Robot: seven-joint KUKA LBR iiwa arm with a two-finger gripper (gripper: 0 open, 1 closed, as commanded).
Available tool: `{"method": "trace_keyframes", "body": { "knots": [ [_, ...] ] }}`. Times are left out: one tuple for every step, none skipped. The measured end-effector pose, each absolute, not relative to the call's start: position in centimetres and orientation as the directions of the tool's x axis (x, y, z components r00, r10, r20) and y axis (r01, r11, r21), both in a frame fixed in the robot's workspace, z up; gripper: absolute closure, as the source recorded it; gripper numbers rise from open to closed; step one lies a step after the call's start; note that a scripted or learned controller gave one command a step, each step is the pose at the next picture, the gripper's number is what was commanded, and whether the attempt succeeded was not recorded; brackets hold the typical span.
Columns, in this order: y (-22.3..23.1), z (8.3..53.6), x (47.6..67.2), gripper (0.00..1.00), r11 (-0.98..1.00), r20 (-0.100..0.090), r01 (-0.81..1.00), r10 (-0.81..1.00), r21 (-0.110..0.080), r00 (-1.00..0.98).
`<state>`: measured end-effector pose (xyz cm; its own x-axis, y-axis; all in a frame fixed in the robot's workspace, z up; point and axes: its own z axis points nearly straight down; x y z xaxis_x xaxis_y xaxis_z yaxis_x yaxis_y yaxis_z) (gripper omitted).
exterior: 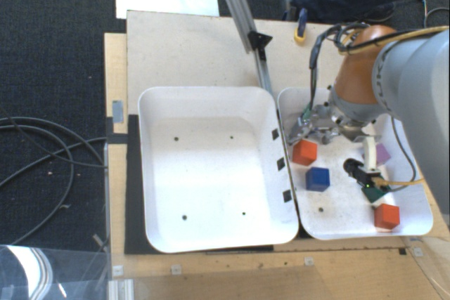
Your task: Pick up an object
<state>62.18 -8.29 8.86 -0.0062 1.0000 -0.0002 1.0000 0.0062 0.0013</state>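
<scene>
Orange cube (304,152): likely light, rigid, flat-faced; best pinched across opposite faces; gripper (310,131) just above, closure undeterminable.

The left bin (211,172) is seen with a bare floor, so room for passage is offered there from every clock direction. The right bin (344,221) is crowded. Its part from 12 to 3 o'clock is taken up by the arm (401,74) and the gripper (311,133). An orange block (304,152) is set at the bin's 9 o'clock, with a blue block (318,179) just beside it at its 5 o'clock. A red block (387,216) is found at the bin's 5 o'clock corner. A purple block (382,152) at 3 o'clock is partly hidden. Bare floor is left at 6 o'clock, between the blue and red blocks. Approach from 12 o'clock between the bins is barred by a slanted metal pole (235,0).
</scene>
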Motion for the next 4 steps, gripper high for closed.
{"method": "trace_keyframes", "body": {
  "knots": [
    [-8.5,9.1,65.1,0.00,0.003,0.002,1.000,1.000,-0.011,-0.003],
    [-8.2,9.0,62.2,0.00,0.001,0.000,1.000,1.000,-0.002,-0.001],
    [-8.1,9.1,62.3,0.00,0.002,0.000,1.000,1.000,0.001,-0.002],
    [-8.5,9.1,62.5,0.00,0.003,0.000,1.000,1.000,0.002,-0.003]
  ]
}}
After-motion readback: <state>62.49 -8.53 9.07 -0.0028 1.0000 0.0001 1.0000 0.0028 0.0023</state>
